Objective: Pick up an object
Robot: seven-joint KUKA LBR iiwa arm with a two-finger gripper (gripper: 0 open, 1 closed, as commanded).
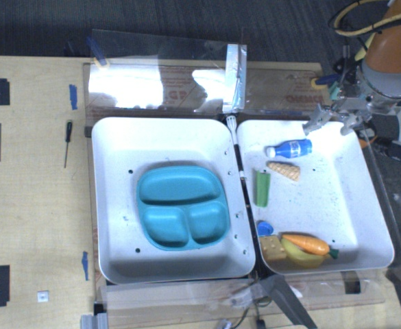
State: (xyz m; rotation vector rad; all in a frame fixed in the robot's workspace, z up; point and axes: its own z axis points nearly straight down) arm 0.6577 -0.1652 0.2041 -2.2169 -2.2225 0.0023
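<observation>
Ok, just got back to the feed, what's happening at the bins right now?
The grey arm's gripper hangs over the far right corner of the right white bin, holding nothing visible. That bin contains a small blue-and-white plastic bottle, a tan waffle cone, a green block, an orange carrot and a yellow banana. The left white bin holds a blue divided tray.

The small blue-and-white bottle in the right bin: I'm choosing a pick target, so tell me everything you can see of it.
The bottle looks like plastic: white body, blue label band, blue cap pointing toward the divider. It lies on its side, slightly tilted, in the far half of the right bin. Just in front lies a tan cone-shaped item; whether they touch is unclear.
</observation>
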